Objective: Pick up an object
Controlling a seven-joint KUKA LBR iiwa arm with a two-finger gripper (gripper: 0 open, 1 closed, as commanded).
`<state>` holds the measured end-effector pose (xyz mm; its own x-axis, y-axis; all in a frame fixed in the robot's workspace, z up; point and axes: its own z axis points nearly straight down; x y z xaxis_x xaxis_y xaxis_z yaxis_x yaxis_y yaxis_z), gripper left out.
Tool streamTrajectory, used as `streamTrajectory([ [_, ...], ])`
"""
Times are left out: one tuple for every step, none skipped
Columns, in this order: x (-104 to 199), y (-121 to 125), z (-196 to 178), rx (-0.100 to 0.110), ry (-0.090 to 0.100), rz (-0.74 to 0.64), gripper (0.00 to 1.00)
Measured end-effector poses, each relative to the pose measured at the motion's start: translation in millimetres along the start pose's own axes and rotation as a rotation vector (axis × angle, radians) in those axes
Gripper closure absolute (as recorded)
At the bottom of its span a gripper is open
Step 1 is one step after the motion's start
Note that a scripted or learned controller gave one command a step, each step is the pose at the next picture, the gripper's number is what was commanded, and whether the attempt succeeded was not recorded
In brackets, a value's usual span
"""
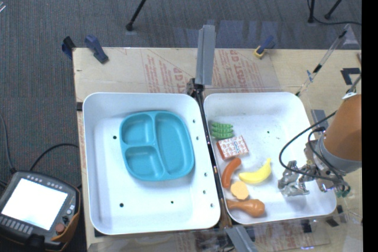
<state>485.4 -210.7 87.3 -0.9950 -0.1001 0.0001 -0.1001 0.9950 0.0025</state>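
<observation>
At the lower left of the frame a grey teach pendant with a bright white screen [34,205] is seen on the floor. In the left white plastic bin [97,186] a light blue three-compartment plate [157,145] lies tilted, a little above the bin's centre. In the right white bin [277,109] the toy foods are gathered along its left side: green pea pods [222,129] uppermost, a small red-and-white printed packet [232,146] just below them, then a red-orange sausage [231,171], a yellow banana [258,173] just to its right, an orange round slice [240,190], and a brown drumstick-shaped piece [248,206] lowest. At the lower right of that bin the grey metal gripper [293,185] is lowered close to the bin floor, apart from the banana; nothing is seen between it and the floor, and how far it is opened cannot be told. The approach step is judged to be in hand, with nothing grasped. A shift toward the banana, the nearest piece, would be called for next.
</observation>
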Motion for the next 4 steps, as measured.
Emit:
streamTrajectory([
  [-37.8, -4.8, -0.2, 0.0, -0.002, 0.108, 1.0],
  [8.0, 2.0, 0.5, 0.001, 0.0, 0.256, 1.0],
  [9.2, -0.4, 0.4, 0.001, -0.001, 0.349, 1.0],
  [9.5, -2.0, -14.7, 0.001, -0.002, 0.479, 1.0],
])
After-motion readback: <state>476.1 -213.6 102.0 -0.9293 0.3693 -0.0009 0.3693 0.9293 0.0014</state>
